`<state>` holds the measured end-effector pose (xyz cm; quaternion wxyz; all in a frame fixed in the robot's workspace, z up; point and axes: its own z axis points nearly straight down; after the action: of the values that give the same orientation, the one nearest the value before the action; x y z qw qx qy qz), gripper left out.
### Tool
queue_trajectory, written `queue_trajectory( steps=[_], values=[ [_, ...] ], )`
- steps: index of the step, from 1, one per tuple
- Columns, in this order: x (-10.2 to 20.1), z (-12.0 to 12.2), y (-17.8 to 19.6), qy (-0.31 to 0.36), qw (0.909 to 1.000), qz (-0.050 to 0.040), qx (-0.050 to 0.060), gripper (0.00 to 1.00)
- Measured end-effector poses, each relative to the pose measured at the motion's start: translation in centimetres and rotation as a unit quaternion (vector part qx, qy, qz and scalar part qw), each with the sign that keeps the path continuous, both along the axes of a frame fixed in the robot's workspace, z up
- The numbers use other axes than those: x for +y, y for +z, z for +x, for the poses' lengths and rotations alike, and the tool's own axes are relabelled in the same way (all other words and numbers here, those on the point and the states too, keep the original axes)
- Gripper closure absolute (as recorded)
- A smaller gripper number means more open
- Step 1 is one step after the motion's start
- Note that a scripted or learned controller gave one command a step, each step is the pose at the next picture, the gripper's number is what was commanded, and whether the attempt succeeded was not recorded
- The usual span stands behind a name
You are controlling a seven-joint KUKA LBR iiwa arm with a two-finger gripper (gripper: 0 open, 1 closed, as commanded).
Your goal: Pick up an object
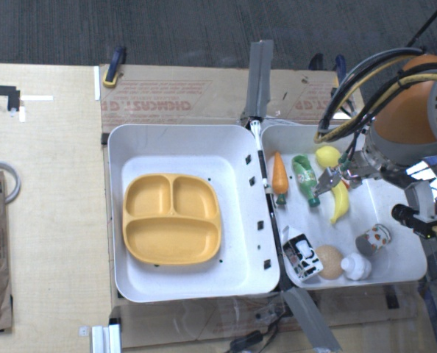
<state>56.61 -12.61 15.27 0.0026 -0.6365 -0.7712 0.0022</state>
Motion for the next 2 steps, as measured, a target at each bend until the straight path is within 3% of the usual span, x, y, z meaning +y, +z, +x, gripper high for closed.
queue_trajectory(
  steps=[1,2],
  values=[
    [-6.17,3.22,-5.76,-0.014,0.9999,-0.0004,-0.001,0.0],
    [-6.23,3.21,-5.18,-0.014,0.9999,0.0001,0.001,1.0]
  ],
)
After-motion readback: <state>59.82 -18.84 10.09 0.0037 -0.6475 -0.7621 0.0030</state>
